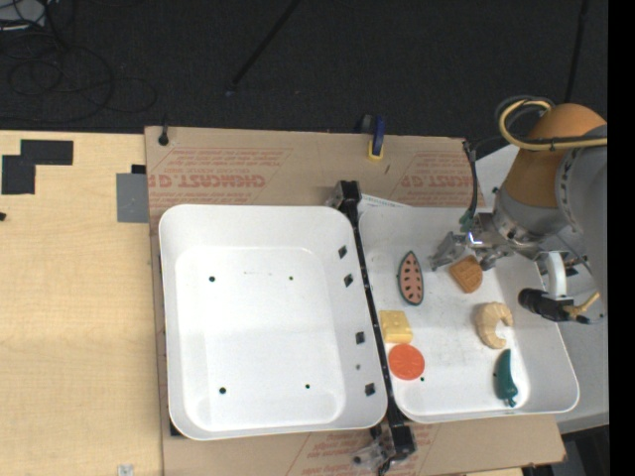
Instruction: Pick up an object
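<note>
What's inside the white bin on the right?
The right bin holds a watermelon slice, a yellow block, an orange disc, a tan pastry, a green piece and a brown chunk at the end effector. The arm covers the bin's far corner.

Room rel. to watermelon slice (411, 278): above it, bin floor open. Right: brown chunk (466, 275) w/ gripper (464, 249) crowds. Below: yellow block (396, 326), orange disc (406, 363) block. Left: bin wall (363, 281) close.
</note>
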Tool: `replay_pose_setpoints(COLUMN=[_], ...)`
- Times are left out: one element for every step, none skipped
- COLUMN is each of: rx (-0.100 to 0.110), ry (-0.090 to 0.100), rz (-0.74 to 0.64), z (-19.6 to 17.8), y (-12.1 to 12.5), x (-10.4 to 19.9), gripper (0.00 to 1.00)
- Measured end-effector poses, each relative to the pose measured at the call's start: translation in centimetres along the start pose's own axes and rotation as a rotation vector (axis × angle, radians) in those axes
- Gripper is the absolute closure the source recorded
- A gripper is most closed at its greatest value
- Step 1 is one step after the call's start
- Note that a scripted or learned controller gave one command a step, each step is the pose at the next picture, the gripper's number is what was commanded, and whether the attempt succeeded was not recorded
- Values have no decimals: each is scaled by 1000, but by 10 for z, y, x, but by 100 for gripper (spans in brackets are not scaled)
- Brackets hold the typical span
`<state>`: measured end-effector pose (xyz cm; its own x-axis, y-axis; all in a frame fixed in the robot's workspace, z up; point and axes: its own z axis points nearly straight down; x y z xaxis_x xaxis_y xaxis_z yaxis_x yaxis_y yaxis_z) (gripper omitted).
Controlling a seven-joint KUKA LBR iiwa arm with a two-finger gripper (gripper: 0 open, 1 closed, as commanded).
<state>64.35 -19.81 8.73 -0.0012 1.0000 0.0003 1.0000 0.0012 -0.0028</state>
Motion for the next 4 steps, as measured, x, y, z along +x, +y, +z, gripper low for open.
replay_pose_setpoints(rx=[1, 1, -16, -4], ry=[-1, 2, 1, 3], rz=[-1, 3, -8, -9], z=[-11, -61, -179, -205], y=[0, -64, -34, -43], x=[-1, 35, 111, 197], gripper=[100, 100, 100, 100])
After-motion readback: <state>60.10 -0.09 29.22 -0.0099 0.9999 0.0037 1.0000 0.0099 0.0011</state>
